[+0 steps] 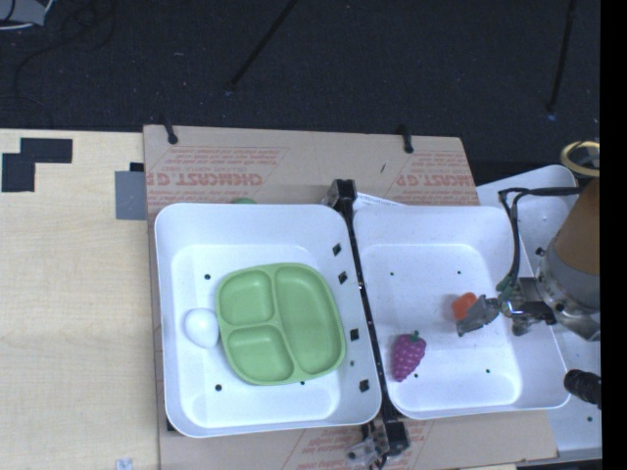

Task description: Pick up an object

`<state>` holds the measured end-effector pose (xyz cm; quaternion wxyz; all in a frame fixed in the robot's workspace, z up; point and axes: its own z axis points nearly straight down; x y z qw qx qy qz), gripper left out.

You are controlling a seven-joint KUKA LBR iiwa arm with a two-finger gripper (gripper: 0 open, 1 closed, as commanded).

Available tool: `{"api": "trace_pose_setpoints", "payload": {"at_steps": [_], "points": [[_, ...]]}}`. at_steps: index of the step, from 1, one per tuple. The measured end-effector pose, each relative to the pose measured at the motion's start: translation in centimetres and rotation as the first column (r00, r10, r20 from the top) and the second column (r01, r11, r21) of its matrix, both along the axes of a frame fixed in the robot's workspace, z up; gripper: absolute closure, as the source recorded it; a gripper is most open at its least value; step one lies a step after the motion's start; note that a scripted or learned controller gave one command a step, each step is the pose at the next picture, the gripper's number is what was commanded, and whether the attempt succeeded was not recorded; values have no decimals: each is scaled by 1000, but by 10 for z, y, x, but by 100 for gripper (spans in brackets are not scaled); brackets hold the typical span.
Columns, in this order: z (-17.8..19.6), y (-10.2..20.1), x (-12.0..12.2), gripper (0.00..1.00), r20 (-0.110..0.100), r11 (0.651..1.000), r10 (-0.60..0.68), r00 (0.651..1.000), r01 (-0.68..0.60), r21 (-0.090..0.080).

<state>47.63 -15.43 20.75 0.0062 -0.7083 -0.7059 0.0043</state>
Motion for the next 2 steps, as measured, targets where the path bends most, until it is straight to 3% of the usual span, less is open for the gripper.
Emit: {"api": "trace_pose_setpoints", "payload": {"at_steps": [1,2], "points": [[6,0,3,0,13,1000,3,1000,-3,-3],[-56,-5,0,0,6,1000,2,1000,-2,0]]}}
